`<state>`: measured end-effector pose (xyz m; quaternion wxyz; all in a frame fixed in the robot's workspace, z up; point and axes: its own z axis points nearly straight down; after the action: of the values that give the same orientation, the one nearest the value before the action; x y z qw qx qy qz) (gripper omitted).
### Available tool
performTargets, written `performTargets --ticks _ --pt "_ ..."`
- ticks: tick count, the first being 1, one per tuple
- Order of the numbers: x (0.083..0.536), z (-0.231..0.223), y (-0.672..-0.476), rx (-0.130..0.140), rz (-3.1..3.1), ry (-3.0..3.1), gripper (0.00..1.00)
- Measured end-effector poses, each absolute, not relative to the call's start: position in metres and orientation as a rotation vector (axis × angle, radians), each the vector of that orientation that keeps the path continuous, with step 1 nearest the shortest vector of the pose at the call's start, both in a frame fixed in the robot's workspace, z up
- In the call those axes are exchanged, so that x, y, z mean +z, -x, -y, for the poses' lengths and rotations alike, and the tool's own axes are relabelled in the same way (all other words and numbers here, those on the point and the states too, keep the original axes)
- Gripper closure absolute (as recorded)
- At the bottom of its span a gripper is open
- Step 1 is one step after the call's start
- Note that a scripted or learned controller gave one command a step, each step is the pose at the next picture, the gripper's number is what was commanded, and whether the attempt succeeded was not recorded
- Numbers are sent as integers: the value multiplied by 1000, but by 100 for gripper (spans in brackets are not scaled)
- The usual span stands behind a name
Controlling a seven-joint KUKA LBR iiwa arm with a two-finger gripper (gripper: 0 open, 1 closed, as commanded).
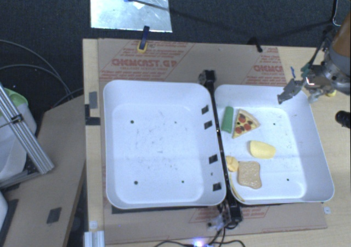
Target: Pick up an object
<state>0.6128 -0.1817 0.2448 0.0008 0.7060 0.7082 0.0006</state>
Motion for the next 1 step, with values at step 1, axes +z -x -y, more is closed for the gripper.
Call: performTargets --ticks 1 --pt "128 185 -543 -9 -2227 -2231 0"
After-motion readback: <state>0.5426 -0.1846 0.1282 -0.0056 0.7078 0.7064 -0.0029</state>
